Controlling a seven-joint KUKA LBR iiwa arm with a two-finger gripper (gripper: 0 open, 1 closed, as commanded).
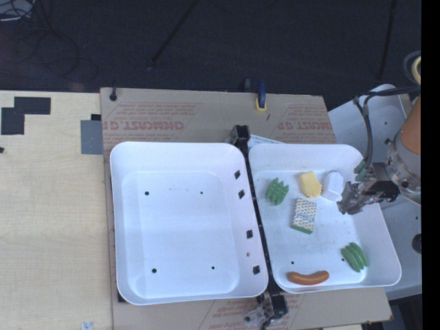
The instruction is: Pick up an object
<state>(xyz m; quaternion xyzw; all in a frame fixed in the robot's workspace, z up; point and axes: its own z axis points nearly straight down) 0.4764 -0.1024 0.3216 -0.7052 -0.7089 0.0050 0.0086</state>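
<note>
Approach step: claw (pixel 349 201), its opening impossible to tell, hangs beside a white piece (pixel 332 183), apparently calling next for descent and closure there.

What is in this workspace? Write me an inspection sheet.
Surface: two white bins, left bin and right bin, on cardboard.
Job's things, in the right bin: green toy, yellow block, white object, patterned sponge, green pods, sausage.
Clutter: nothing seen.
Gripper: gripper over the right bin's right side, holding nothing visible.
Cables: black cable on the arm.
Surroundings: wooden bench, dark floor beyond.
</note>
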